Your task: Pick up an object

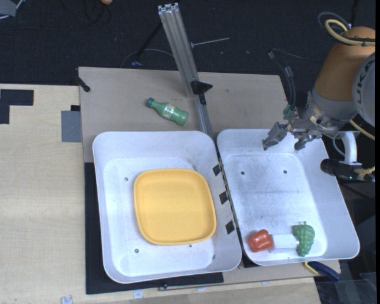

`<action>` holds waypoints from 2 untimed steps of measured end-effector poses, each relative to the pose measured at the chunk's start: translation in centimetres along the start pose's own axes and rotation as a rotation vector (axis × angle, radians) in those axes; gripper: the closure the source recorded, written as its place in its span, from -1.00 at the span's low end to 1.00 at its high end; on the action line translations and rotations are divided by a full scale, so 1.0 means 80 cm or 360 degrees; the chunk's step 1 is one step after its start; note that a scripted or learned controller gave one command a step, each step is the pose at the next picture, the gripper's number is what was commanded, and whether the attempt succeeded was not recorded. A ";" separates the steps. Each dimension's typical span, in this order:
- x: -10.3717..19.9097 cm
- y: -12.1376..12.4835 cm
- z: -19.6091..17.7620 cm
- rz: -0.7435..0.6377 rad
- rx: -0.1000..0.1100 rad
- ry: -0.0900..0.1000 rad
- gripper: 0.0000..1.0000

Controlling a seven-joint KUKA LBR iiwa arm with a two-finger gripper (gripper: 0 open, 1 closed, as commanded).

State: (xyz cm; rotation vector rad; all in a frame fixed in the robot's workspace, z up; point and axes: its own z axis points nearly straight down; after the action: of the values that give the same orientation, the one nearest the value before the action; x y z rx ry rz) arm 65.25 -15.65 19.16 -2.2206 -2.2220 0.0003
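We see the yellow plate (175,206) far left of the gripper (286,138); the red pepper (260,240) and green broccoli (304,237) lie well below it, toward the bin's near edge; fingers seemingly spread, holding nothing.

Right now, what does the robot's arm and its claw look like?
The arm is rounded and grey with an orange band above the wrist. Yellowish cables loop over the top of it. At its tip is a small dark gripper with two thin metal fingers, and a few thin wires run down to it.
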 end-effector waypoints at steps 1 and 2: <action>0.011 -0.004 0.070 0.0002 0.0007 0.0001 -1.00; 0.013 -0.005 0.128 -0.0001 0.0005 0.0001 -1.00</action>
State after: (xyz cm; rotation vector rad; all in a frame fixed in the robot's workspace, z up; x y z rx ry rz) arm 64.87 -14.63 8.92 -2.2182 -2.2208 0.0033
